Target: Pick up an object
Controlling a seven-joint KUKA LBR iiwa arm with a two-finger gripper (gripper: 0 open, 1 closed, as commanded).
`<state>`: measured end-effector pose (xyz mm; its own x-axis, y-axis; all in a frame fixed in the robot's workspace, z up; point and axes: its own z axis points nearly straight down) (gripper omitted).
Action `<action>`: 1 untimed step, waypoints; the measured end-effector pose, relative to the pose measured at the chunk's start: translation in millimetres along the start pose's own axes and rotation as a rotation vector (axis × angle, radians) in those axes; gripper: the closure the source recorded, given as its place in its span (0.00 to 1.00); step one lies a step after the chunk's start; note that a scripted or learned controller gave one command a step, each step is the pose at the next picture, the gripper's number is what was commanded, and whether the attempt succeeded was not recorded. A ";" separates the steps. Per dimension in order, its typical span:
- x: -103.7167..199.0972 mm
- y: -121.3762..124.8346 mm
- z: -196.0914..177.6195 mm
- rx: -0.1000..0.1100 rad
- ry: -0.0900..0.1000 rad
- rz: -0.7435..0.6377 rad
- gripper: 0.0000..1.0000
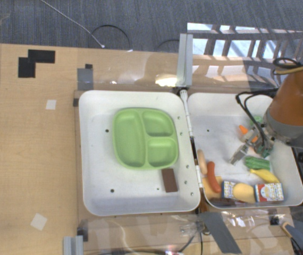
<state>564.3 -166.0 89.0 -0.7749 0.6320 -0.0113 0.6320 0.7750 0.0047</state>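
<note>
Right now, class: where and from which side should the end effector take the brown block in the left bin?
Grip the brown block across its narrow width, coming straight down from above. It lies flat and alone on the left bin floor, just below the green plate, its long sides apparently free.

1. Two shallow white plastic bins sit side by side in the middle of the frame: the left bin (87,158) and the right bin (215,116), their inner walls touching.
2. In the left bin, a green three-compartment plastic plate (143,138) lies at centre.
3. A small brown rectangular block (169,180) lies just below the plate's lower right corner.
4. In the right bin, toy foods crowd the lower edge: a red sausage (211,171) at left, a yellow lemon-shaped piece (242,191) in the middle, and a small printed carton (269,192) at right.
5. The two-finger gripper (240,154) hangs above them, right of the bin's centre.
</note>
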 end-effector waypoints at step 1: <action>5.4 80.3 1.1 -0.004 0.002 0.233 0.00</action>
<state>610.8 -100.3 88.2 -0.6081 0.7939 -0.0073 0.7938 0.6081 0.0105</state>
